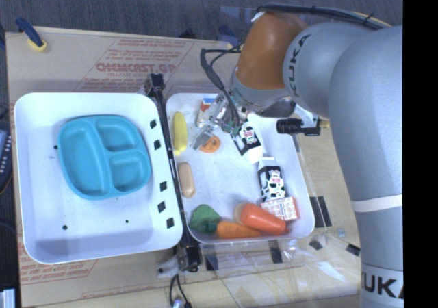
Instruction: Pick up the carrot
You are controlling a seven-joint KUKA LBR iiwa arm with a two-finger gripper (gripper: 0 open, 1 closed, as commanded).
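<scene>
1. Blue tray (104,156) is sitting in the left bin (27,183).
2. Gripper (209,133), at the right bin's (304,194) far edge, is hovering; finger spread: cannot tell.
3. Carrot (236,230) is lying along the near edge, long axis left-right, well apart from the gripper.

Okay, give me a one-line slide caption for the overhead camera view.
Pincer hovers at the right bin's far end; carrot lies at the near end.

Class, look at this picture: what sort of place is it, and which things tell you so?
Probably a robotics lab test bench: a grey KUKA arm with an orange band reaches over two shallow white bins, one holding toy food such as an orange plastic carrot.
</scene>
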